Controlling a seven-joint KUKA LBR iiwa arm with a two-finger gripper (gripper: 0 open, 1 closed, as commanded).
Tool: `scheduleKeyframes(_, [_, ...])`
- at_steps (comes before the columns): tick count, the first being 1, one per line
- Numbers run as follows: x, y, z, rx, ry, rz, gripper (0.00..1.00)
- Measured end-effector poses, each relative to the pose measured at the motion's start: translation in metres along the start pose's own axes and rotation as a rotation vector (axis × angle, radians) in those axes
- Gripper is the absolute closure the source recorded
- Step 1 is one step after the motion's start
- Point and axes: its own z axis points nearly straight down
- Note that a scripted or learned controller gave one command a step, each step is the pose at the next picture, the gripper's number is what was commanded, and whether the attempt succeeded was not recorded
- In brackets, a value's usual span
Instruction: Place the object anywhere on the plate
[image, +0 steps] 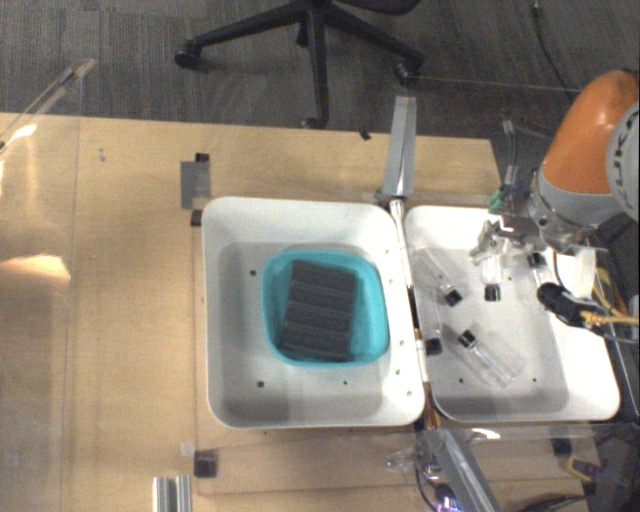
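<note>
A: Where is the object lying?

B: The dark grey ribbed block (318, 308) is already resting on the square turquoise plate (374, 322), in the left white bin (230, 400), centre of the frame.

A: And the hand?

B: The hand (510, 240) is hovering over the right white bin (590, 400), upper right. I cannot tell if it is spread or pressed together.

A: What is the risk?

B: Probably it is grasping at nothing, or pushing the block off the plate.

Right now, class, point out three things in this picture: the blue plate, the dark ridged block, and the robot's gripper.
blue plate (374, 310): camera view, on its bare right rim.
dark ridged block (318, 308): camera view, on the middle of its top face.
gripper (497, 243): camera view, between its fingertips over the right bin.
</note>
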Motion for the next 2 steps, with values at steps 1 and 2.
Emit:
scheduleKeyframes(1, [0.0889,-0.0669,-0.0006,0.003,0.002,-0.102,1.00])
scheduleKeyframes(2, [0.0886,-0.0668,-0.0006,0.003,0.002,-0.101,0.00])
